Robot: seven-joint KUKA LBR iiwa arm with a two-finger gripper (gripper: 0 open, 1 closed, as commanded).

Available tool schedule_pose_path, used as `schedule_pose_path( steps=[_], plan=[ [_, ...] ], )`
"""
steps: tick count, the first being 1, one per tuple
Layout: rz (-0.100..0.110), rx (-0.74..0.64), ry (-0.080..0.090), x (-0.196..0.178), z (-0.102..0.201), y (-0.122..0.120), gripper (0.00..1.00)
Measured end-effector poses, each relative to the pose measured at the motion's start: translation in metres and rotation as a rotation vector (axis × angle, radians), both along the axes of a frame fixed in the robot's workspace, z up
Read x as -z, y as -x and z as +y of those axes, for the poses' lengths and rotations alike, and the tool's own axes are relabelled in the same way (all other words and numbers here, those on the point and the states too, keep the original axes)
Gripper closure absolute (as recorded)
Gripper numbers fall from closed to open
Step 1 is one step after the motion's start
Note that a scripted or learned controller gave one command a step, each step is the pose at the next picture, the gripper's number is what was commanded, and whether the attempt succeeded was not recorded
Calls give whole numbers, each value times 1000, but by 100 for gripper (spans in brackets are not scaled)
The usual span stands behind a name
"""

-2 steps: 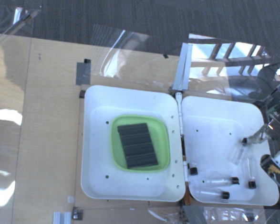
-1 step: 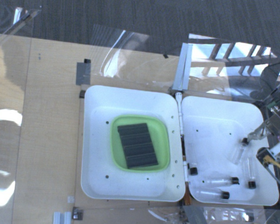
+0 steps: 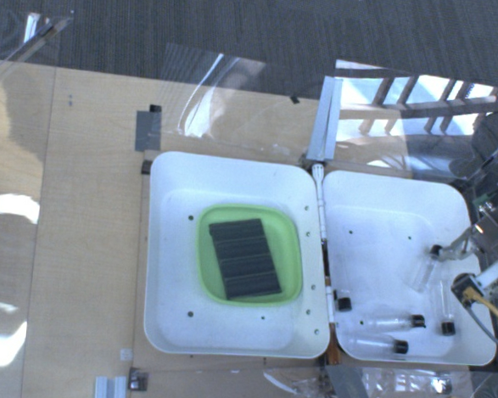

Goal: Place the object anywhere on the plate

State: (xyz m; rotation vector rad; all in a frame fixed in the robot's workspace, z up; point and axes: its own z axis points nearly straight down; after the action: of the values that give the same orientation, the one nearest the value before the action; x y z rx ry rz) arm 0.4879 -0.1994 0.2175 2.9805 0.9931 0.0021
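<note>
Dark ribbed block's on the green plate, left bin

Pale wood bench (image 3: 77,224) with glare patches, ribbed dark grey carpet (image 3: 202,12) behind it. Two shallow glossy white plastic bins: the left bin (image 3: 164,316) holds one lime-green rounded-square plate (image 3: 292,248), and one dark grey ribbed rectangular block (image 3: 245,257) lies flat mid-plate, slightly angled. The right bin (image 3: 384,212) has clear plastic tubes (image 3: 385,320) with black caps (image 3: 417,320), five caps by my count. The gripper (image 3: 483,253) sits at that bin's far right edge; honestly can't tell if it's open or closed.

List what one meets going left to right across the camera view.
From the left: left white bin, green plate with the dark ribbed block on it, right white bin, clear black-capped tubes in its near part.
</note>
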Motion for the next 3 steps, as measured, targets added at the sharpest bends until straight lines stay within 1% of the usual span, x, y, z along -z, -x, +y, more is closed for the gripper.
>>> schedule_pose_path(
  steps=[1, 3],
  plan=[
    [0, 41, 1, -10, -6, 0, 0],
    [-3, 145, 1, -20, -6, -1, 0]
  ],
)
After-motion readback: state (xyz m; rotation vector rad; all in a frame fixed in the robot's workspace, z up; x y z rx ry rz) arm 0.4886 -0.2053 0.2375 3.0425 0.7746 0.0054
